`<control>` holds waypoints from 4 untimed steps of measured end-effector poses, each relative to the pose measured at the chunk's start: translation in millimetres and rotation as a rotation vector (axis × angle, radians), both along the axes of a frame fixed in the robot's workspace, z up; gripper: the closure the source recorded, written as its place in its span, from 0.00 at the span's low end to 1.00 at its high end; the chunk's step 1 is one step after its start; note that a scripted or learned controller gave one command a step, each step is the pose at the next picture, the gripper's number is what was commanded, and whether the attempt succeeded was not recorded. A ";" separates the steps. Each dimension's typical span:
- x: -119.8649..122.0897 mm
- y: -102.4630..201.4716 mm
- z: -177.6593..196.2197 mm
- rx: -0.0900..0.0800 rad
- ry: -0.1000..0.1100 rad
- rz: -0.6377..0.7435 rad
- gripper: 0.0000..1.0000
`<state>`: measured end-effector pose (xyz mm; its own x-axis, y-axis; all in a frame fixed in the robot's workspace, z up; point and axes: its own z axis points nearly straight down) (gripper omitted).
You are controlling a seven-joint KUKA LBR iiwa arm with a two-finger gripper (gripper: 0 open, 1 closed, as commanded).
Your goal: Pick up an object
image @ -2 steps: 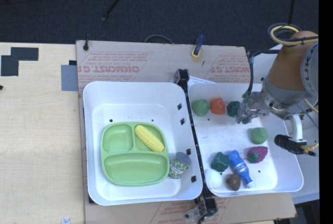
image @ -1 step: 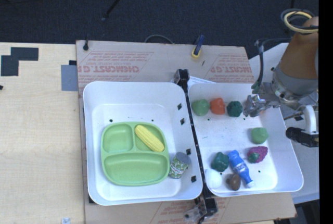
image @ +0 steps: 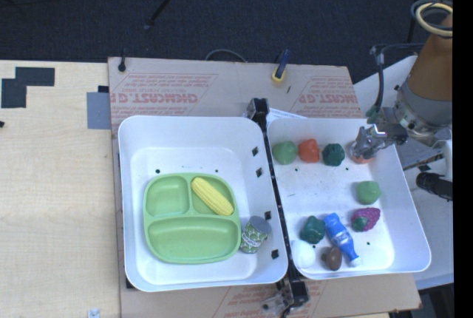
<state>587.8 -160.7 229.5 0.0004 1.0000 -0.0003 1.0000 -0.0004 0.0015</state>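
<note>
The right bin [image: 414, 231] holds several small items. Along its far side lie a green lump [image: 284, 152], an orange-red piece [image: 308, 151] and a dark green piece [image: 333, 154]. Lower down are a light green lump [image: 368, 192], a magenta berry-like toy [image: 365, 219], a dark teal piece [image: 312, 229], a blue bottle [image: 340, 237], a brown item [image: 332, 258] and a white one [image: 304, 255]. My gripper [image: 367, 140] hangs over the bin's far right corner, just above a pinkish item [image: 358, 157] that it partly hides.
The left bin [image: 133, 161] holds a green divided plate [image: 185, 246] with a yellow corn cob [image: 213, 195] on it. A small patterned can [image: 255, 234] sits by the plate's right edge. A black divider [image: 270, 176] runs between the bins.
</note>
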 end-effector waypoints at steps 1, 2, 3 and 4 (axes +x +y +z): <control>-18.9 57.0 -7.4 0.002 0.007 0.002 1.00; -35.4 104.3 4.3 0.002 0.006 0.003 1.00; -48.9 150.7 -10.8 0.002 0.007 0.003 1.00; -52.0 169.4 8.5 0.001 0.003 0.002 1.00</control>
